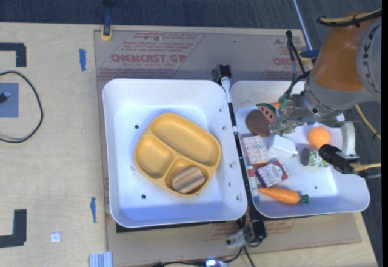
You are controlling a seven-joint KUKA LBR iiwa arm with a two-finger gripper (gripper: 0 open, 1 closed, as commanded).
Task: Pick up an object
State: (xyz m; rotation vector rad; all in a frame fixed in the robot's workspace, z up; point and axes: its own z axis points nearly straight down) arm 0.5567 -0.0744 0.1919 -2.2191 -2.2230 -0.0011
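Tabletop [54,156] of pale wood carries two shallow white bins side by side; at its far left lie one looped black cable [30,115] and a few black and blue markings; the left bin [121,108] holds one yellow divided tray [177,152] with three compartments, and one brownish bread roll [189,179] sits in the compartment nearest the viewer, the other two compartments bare; one black bar [236,138] runs between the bins; the right bin [345,196] holds a loose group of small things: one brown round disc [257,121] near its upper left, two printed packets, one pale [254,149] and one reddish [271,172] just below it, one white block [283,148] beside the pale packet, one orange carrot [280,195] with a green tip lying along the near edge, one orange ball [319,136], and one small green-and-white object [310,158] just below the ball; the one grey arm [348,68] with its orange band reaches in from the right, and its tool [290,115] hangs over the upper part of the right bin, between disc and ball, just above the white block; how wide the tool stands cannot be told, nor whether it has anything.
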